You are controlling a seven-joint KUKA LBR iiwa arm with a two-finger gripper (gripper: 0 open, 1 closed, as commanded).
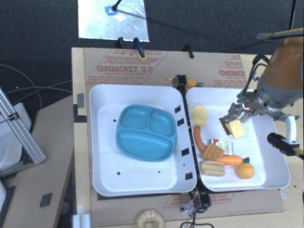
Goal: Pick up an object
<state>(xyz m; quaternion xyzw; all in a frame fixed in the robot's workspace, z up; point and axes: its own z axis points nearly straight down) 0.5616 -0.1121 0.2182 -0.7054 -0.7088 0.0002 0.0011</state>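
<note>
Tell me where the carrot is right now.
The carrot lies in the right bin, toward its near edge, with the orange ball at its right end and the bread roll just below its left end.

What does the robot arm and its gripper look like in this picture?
The arm is bulky and rounded, grey with a broad orange band above the wrist. Dark cables run along its side. The gripper is small, metallic grey, with two short fingers.
</note>
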